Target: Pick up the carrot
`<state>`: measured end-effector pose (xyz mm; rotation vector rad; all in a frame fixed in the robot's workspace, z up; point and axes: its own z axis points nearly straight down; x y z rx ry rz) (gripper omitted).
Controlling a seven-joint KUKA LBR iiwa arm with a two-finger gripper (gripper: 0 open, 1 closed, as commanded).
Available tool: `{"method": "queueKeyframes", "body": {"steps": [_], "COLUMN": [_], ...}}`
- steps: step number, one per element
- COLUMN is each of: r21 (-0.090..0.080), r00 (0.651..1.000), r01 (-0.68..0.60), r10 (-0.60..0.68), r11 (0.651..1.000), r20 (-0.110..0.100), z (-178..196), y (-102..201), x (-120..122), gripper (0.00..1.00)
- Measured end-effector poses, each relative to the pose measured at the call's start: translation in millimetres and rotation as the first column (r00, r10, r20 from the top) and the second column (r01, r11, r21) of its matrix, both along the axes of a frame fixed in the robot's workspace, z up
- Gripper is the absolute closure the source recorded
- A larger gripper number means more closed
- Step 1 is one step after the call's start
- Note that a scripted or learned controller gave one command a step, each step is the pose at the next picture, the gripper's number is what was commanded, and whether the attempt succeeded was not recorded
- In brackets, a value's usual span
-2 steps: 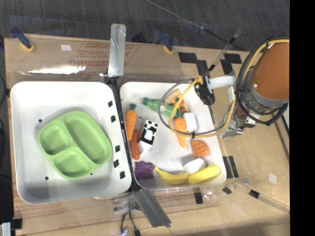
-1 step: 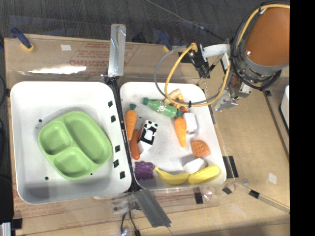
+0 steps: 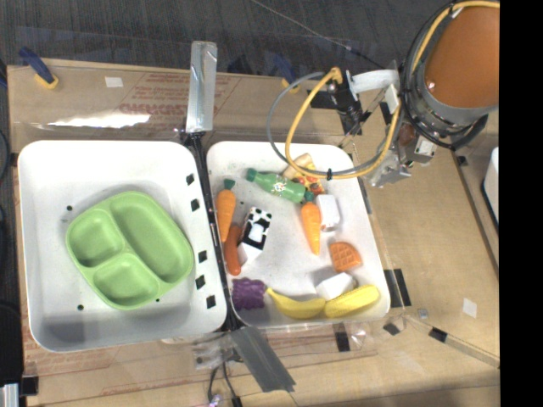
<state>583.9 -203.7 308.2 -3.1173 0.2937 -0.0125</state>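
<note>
claw (image 3: 399, 164) — opening cannot be told | just outside right bin (image 3: 373, 227) | carrot (image 3: 311, 225) apart

arm (image 3: 454, 53): reaches in from right, raised | jaws: state not discernible

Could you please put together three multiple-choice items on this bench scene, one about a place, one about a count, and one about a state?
1. Where does the green divided plate lie?
A. left bin
B. right bin
C. on the bench

2. How many carrots lie in the right bin?
A. one
B. two
C. four

3. How does the green bottle rest?
A. upright
B. on its side
C. on the plate

Answers: 1 A, the plate sits in the left bin. 2 B, one carrot by the divider, another mid-bin. 3 B, it lies flat along the bin floor.
</note>
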Motion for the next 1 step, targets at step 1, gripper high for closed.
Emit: {"method": "queueKeyframes", "body": {"steps": [1], "r21": [-0.005], "r00": [1.0], "r01": [0.012], "r10": [-0.012], "r11": [1.0], "r20": [-0.01], "z": [-15.2], "y": [-7.4], "x": [-85.5], "gripper": [1.0]}}
